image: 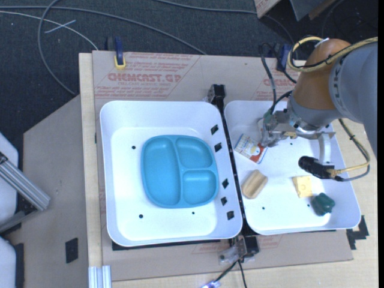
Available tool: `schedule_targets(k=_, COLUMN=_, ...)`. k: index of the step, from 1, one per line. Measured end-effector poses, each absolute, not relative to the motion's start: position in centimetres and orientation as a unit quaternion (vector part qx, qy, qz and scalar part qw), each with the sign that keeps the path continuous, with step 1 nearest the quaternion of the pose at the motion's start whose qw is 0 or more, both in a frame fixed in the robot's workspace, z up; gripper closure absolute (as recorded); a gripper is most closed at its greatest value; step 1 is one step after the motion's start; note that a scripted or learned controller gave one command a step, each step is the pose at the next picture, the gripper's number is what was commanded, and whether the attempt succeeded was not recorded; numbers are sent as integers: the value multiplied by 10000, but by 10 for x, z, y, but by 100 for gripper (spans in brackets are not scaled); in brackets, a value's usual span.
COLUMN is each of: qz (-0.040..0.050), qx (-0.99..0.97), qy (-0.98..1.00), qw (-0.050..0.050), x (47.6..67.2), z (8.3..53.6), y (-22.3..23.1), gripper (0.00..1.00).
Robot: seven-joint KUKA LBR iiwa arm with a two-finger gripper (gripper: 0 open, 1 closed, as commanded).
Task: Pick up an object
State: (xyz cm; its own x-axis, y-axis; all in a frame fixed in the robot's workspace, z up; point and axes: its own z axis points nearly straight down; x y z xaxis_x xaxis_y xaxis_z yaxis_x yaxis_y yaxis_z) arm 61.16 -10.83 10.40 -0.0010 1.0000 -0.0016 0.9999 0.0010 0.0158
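My gripper (268, 135) hangs low over the far left part of the right bin (342, 218), reaching in from the right. Its tip is right beside a small white packet with red and blue print (248, 147), which lies flat on the bin floor; whether they touch is unclear. Nearer the front of that bin lie a tan cylinder-like piece (254, 185), a yellow block (304, 186) and a dark green lump (323, 204), all apart from the gripper.
The left bin (120, 221) holds a blue divided plate (180, 170) at its middle. A black divider with clips (225, 161) runs between the bins. The bench board (150, 68) extends behind them, with cables on the dark floor beyond.
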Motion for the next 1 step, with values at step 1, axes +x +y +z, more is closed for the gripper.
schedule_targets(k=1, qz=11, qx=7070, qy=7072, qw=15, x=618, z=152, y=-116, gripper=100)
